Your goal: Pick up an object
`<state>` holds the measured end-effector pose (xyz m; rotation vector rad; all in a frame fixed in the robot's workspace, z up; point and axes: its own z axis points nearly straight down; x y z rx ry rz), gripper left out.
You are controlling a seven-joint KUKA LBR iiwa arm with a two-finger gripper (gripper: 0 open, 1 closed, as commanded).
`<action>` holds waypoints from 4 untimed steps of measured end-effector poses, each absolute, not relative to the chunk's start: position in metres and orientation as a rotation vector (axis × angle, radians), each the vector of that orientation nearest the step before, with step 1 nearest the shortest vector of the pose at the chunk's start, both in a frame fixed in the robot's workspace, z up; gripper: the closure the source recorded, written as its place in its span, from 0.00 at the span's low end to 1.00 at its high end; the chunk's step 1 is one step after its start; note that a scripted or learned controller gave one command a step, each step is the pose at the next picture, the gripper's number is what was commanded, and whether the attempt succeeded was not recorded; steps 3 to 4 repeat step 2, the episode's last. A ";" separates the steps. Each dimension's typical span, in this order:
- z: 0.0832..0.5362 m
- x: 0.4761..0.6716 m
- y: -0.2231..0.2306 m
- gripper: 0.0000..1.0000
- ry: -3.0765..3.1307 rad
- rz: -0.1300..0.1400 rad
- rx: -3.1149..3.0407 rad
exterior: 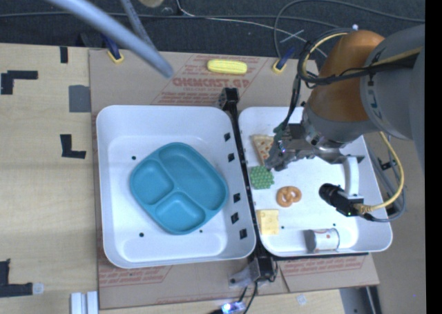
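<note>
My gripper (pixel 278 156) hangs over the left part of the right bin (pixel 373 237). Just left of it lies a tan cracker-like piece (pixel 262 145). A green bumpy object (pixel 262 177) lies below the gripper. Further down sit an orange pretzel (pixel 289 197), a yellow cheese-like square (pixel 268 221) and a small grey and white can (pixel 322 239) on its side. Nothing shows between the fingers.
The left bin (pixel 110 133) holds a blue divided tray (pixel 178 187). A black divider (pixel 238 161) runs between the bins. A yellow corn cob (pixel 226 67) lies on the cardboard behind the bins. The grey arm and its cables cover the right bin's upper right part.
</note>
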<state>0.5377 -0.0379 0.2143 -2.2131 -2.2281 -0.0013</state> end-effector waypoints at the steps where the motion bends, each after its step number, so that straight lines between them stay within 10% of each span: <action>1: 0.226 0.542 0.020 1.00 -2.228 0.000 -2.213; 4: 0.233 0.553 0.072 1.00 -2.228 0.000 -2.213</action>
